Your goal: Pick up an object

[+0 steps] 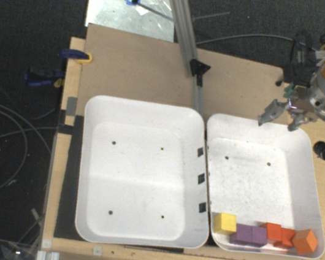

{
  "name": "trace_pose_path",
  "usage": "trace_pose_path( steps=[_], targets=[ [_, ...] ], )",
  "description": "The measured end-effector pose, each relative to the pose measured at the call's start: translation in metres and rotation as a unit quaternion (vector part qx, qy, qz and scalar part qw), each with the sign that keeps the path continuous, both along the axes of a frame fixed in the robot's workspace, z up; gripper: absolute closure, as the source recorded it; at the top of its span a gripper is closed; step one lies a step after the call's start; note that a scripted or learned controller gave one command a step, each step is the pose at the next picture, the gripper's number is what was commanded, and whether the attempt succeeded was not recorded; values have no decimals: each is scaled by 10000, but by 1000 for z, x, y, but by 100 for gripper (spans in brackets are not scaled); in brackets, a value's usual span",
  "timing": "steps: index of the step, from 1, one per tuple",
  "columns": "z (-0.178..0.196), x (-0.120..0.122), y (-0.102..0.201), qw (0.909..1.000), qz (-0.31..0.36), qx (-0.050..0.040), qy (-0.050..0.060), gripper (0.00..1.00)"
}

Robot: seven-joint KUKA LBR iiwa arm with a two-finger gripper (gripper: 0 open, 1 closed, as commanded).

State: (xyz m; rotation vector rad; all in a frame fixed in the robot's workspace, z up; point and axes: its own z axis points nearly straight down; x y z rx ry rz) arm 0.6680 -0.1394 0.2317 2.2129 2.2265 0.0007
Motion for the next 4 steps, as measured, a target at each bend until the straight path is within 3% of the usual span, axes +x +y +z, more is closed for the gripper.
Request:
trace_pose_path(
  steps=[1, 2, 3, 4],
  targets=[
    [33, -1, 54, 10000, 18, 7, -18, 0],
    [24, 5, 103, 10000, 21, 15, -7, 0],
    [-17, 8, 112, 10000, -2, 7, 18, 0],
    [-43, -52, 128, 10000, -23, 12, 36, 0]
  ],
)
